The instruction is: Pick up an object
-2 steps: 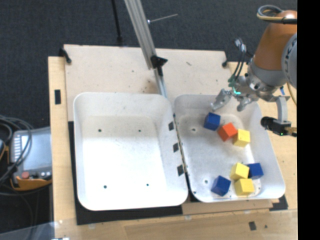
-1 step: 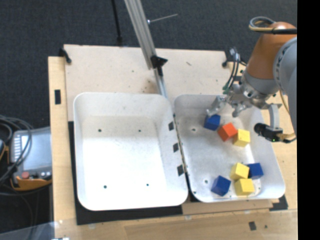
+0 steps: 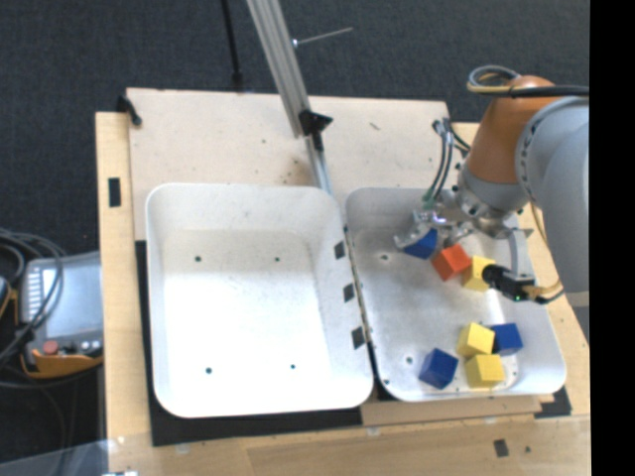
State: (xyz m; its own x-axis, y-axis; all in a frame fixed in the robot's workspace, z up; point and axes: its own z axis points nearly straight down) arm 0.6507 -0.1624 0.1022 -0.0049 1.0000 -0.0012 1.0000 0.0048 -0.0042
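My gripper (image 3: 444,228) hangs low over the upper part of the right bin (image 3: 397,310), below the orange band of the arm. A blue block (image 3: 422,245) lies right under its left side, touching or very close to it. Just to the right are an orange-red block (image 3: 452,261) and a yellow block (image 3: 477,273), both partly under the wrist. Whether any of them is held cannot be made out. Near the bin's front lie a yellow block (image 3: 476,338), a blue block (image 3: 507,337), another yellow block (image 3: 486,369) and another blue block (image 3: 438,367).
The left bin (image 3: 248,296) sits beside the right one, their rims meeting at the middle. A slanted metal rail (image 3: 283,62) rises from behind the bins. A cable (image 3: 526,288) runs off the wrist at the right.
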